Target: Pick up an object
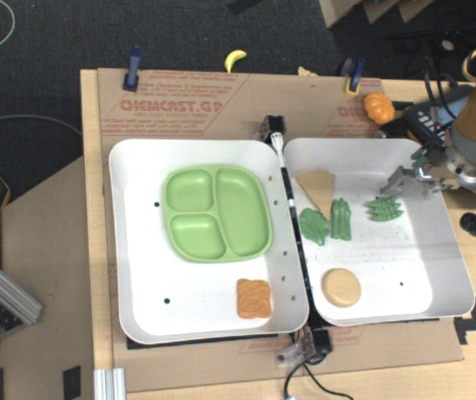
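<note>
Evidently the gripper [398, 182] hangs low over the far right part of the right bin [438, 302], its fingers parted a little with nothing between them, just above a small green leafy piece [384, 210], probably the thing it means to lift. Other candidates lie nearer the divider: two green pieces [324, 223], a tan wedge [318, 187] and a round tan biscuit [341, 287]. Meanwhile the left bin [133, 223] keeps a green divided plate [217, 212] and an orange waffle [254, 298] well apart from this reach.

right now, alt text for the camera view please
A grey arm's two-finger gripper hovers over the right white bin, beside a green leafy toy, two more green toy vegetables, a tan wedge and a round tan biscuit. The left white bin holds a green divided plate and an orange waffle piece.
</note>
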You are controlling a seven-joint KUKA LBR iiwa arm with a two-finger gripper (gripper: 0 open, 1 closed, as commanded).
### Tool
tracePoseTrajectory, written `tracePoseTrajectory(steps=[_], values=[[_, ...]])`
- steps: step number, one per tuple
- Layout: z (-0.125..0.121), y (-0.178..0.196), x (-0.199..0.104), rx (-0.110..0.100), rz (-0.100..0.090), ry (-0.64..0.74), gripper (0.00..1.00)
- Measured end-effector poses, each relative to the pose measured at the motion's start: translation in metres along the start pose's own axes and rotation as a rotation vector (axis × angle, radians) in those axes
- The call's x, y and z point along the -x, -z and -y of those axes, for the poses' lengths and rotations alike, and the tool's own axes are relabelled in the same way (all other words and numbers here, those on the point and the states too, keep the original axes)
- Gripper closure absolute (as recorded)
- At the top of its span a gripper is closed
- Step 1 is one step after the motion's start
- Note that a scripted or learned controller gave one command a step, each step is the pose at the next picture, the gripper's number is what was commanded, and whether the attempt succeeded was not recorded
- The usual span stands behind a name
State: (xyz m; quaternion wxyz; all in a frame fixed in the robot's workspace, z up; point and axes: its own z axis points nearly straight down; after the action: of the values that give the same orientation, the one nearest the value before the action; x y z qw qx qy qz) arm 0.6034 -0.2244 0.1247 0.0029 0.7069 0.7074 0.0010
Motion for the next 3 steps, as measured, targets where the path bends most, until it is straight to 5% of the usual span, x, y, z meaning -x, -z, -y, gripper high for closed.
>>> tracePoseTrajectory(steps=[2,3], values=[[-0.045,-0.04,-0.115,-0.002,-0.001,0.004,0.0],[-0.045,-0.028,-0.113,0.001,0.0,0.002,1.0]])
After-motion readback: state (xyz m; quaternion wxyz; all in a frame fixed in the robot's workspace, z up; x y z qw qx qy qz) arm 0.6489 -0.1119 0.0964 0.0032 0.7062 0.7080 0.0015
